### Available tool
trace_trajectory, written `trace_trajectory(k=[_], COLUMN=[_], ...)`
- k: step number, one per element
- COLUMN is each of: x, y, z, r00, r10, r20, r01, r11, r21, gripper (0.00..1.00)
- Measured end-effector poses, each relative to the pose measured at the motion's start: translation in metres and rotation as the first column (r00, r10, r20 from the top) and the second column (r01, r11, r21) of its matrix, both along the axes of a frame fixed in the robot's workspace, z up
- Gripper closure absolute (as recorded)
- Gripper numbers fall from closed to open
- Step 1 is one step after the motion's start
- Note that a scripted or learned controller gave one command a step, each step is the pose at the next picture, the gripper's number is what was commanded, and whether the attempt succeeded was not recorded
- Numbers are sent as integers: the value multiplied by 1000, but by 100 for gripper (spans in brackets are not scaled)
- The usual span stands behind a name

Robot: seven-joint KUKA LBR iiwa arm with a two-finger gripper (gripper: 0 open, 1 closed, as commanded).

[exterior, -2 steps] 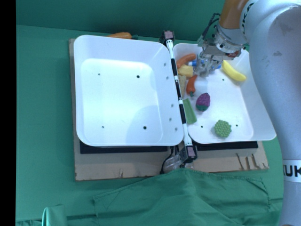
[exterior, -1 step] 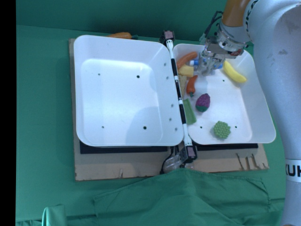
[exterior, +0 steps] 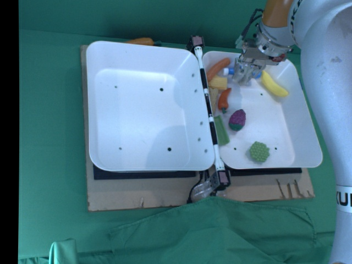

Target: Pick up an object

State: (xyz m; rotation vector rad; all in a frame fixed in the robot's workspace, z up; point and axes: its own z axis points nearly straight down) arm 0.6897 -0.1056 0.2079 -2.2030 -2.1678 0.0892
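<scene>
While the gripper point(exterior: 243, 75) hangs low over the far end of the right bin point(exterior: 300, 147), whether its jaws stand wide or narrow cannot be told from this slant. Nearest candidates flank it: a yellow banana-shaped toy point(exterior: 274, 84) just beside it at three o'clock, long axis running from ten to four, and an orange carrot point(exterior: 218, 66) at nine o'clock (beside the divider). Purple point(exterior: 237, 119) and green point(exterior: 259, 151) pieces lie well apart toward six o'clock. Probably the banana offers the shorter reach.
</scene>
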Motion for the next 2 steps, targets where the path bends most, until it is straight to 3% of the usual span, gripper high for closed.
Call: trace_trajectory(k=[1,2], x=[1,-16], y=[-1,-86], z=[14,-24], r00=[1000,998], r10=[-2,5], r20=[4,63], r01=[2,-6], r11=[1000,1000], r21=[-3,12], gripper=[100,100])
